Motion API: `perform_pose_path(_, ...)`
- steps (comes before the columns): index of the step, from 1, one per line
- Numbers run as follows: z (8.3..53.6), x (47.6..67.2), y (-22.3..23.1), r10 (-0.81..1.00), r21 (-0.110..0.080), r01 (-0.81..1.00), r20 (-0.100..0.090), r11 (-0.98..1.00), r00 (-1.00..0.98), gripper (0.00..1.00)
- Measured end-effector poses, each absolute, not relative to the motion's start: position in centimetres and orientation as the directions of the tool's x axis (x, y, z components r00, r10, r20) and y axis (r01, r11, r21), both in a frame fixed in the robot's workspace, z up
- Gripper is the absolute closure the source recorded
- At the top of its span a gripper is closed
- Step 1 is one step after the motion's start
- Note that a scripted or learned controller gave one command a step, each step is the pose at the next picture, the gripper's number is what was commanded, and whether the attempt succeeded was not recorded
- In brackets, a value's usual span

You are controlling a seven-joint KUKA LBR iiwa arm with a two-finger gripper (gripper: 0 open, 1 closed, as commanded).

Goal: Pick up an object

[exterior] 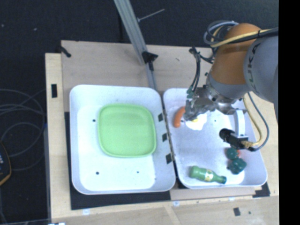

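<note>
My gripper (191, 112) hangs low over the upper left part of the right bin (211, 184). Just left of it lies an orange carrot-shaped piece (177, 116), close to the bin's left wall. A white and yellow object (196, 123) lies right under and beside the gripper's tip, partly covered by it. Nothing is visibly lifted off the bin floor.
A green bottle (206, 174) lies on its side near the right bin's front edge. A teal object (235, 162) sits at the front right. The left bin (84, 125) holds a green square plate (127, 130). A grey pole (132, 25) slants in from the top.
</note>
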State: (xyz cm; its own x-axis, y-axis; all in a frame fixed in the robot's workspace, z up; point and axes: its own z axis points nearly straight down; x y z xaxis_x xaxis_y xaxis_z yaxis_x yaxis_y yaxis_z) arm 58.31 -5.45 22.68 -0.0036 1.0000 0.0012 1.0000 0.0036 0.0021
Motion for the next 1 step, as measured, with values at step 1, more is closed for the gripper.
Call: perform_pose_path(1, 22.19, 57.81, -0.50, 1.000, 0.001, 1.000, 0.001, 0.003, -0.003, 1.00)
